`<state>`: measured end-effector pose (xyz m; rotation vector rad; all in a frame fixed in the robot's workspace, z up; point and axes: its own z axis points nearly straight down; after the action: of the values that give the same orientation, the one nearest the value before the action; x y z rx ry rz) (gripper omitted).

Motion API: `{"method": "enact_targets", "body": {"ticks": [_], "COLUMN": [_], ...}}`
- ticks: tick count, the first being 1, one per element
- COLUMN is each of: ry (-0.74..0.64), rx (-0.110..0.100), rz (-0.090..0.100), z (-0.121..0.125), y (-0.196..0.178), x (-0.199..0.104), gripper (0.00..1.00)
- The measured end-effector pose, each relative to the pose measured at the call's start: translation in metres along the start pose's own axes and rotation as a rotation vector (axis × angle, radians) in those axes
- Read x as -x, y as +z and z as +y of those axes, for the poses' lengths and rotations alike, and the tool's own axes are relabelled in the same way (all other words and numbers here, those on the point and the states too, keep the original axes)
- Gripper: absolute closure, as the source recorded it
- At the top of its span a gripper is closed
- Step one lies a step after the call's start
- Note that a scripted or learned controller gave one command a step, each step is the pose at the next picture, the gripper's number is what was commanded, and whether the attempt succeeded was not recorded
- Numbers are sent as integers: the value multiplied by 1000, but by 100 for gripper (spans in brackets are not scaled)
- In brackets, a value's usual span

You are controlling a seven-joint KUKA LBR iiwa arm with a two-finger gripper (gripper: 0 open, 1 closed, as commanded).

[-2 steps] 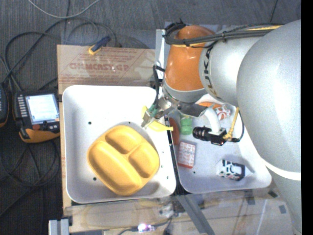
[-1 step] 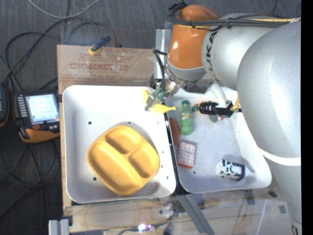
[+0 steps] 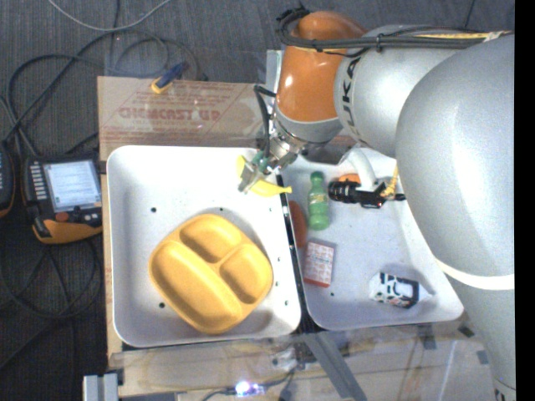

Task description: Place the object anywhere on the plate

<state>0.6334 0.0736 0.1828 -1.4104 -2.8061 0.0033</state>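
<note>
A yellow plate [image 3: 212,271] with three compartments lies in the left bin [image 3: 134,190], toward its front. My gripper [image 3: 253,174] hangs over the back right corner of that bin, above and to the right of the plate. It is shut on a small flat yellow object [image 3: 271,189], which sticks out on both sides of the fingers. The object sits just above the divider between the bins, clear of the plate.
The right bin [image 3: 368,307] holds a green bottle [image 3: 318,199], a red-orange stick [image 3: 298,217], a red packet [image 3: 318,263] and a black-and-white item [image 3: 393,289]. A cardboard sheet [image 3: 175,115] lies behind the left bin. The arm covers the right side.
</note>
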Motion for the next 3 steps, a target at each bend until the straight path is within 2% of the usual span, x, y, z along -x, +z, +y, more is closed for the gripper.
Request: {"method": "enact_targets", "body": {"ticks": [1, 2, 3], "ry": [192, -18, -41], "rx": [-1, 1, 1], "rz": [2, -2, -3], "z": [-65, -42, -23], "y": [0, -86, -205], "x": [-40, -99, -90], "gripper": [100, 100, 100]}}
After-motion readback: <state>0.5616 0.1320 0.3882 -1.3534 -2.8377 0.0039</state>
